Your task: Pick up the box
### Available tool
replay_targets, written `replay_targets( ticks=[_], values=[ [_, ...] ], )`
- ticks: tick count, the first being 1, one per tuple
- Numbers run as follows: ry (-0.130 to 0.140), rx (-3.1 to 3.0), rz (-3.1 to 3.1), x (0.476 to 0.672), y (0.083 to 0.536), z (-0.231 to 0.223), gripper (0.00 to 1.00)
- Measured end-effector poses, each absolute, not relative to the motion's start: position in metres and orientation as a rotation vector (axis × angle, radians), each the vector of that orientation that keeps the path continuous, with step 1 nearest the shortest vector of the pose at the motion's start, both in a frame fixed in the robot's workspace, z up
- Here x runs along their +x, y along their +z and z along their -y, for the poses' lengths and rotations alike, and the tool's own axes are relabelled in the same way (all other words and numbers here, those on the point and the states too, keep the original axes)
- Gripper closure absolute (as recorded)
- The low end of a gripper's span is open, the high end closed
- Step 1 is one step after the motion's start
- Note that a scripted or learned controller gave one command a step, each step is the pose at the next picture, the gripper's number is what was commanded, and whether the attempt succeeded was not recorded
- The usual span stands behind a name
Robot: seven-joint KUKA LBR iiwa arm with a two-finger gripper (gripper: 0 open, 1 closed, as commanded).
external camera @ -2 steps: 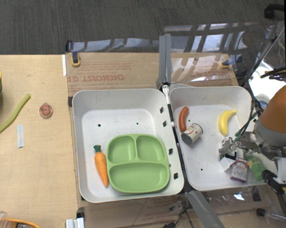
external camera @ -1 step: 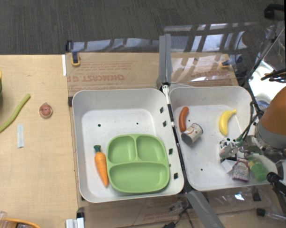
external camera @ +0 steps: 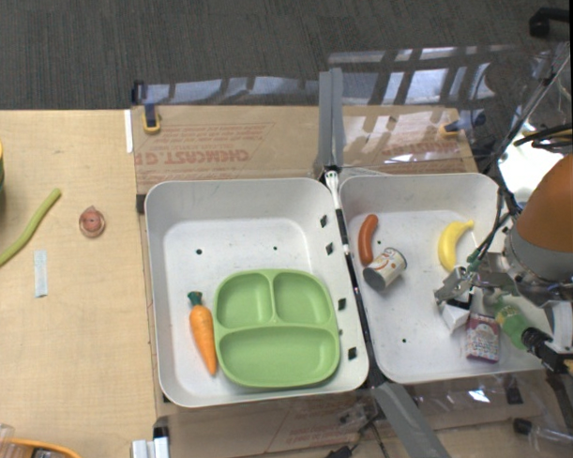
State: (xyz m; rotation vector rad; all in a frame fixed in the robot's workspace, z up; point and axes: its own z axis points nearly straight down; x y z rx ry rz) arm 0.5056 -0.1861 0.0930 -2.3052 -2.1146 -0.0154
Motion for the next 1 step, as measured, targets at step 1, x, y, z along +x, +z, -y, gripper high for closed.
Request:
replay_targets(
  ticks=[1],
  values=[
    [0.002, -2.132, 2.306, 0.5246, 0.1063, 0.1696, 0.00]
  ],
)
